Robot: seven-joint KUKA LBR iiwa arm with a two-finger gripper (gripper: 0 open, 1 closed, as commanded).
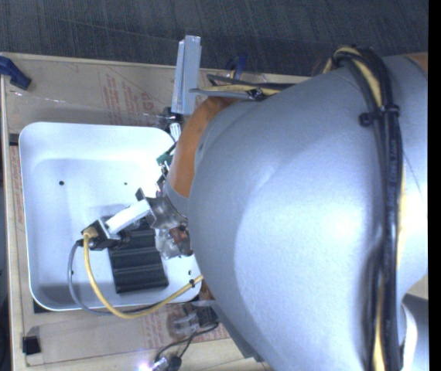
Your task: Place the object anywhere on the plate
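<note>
Gripper hangs low in the left white bin, toward its six o'clock wall. Whether its fingers are spread I cannot tell.

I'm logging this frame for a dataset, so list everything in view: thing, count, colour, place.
white bin: one, white, left half of the bench, partly covered by the arm.
bench: one, light wood, under the bin.
blue clamp: one, blue, bench's far left corner.
metal bracket: one, silver, upright behind the bin.
yellow cable: one, yellow, looping over the bin's near edge.
gripper: one, black ribbed body with white piece, low inside the bin.
arm: one, grey with orange band, covering the view's right.
</note>
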